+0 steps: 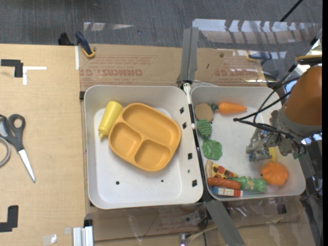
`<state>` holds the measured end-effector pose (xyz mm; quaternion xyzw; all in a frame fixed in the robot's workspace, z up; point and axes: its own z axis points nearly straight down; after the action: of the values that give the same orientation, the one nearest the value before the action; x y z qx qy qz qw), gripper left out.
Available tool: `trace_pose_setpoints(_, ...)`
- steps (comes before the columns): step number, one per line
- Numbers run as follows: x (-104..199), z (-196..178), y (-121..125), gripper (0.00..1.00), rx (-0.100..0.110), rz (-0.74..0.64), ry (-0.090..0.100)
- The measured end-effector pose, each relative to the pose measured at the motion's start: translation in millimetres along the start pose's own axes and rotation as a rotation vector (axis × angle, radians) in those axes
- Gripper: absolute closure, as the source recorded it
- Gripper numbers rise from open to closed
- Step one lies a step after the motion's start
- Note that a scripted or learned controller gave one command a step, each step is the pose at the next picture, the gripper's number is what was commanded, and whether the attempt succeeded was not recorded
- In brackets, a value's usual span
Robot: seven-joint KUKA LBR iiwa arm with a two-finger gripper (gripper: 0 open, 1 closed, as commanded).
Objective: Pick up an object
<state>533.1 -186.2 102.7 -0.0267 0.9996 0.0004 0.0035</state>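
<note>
White plastic forms both bins. The left bin carries an orange divided tray near its centre, with a yellow bottle-shaped toy touching the tray's 9 o'clock edge.

The right bin holds the candidate objects. A toy carrot lies at 12 o'clock. A brown rounded piece sits at 10 o'clock, with a green textured piece just below it and a green leafy piece at about 8 o'clock. Along the 6 o'clock wall lie a red-and-white item and a green piece, touching or nearly so. An orange pumpkin-like toy rests at 4 o'clock.

The arm enters from 3 o'clock, and its gripper hangs over the bin floor just above the pumpkin-like toy. The metal parts there are blurred; whether the pincer is released or clenched cannot be told, and no object is visibly grasped.

Risk assessment: the nearest target appears to be the pumpkin-like toy, which is rounded and lies near the bin wall. A descent slightly off centre could push it aside, or pin it against the wall, rather than enclose it. Dark cables crossing the bin near the wrist might snag. Outside the bins, scissors lie on the board at 9 o'clock, well apart.
</note>
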Motion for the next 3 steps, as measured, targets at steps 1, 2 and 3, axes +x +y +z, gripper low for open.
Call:
trace_pose_setpoints(1,-8,9,57,1.0,0.001,0.306,0.005)
trace_pose_setpoints(2,-67,9,8,1.0,0.003,0.395,0.001)
trace_pose_setpoints(3,23,11,50,1.0,0.002,0.503,0.007)
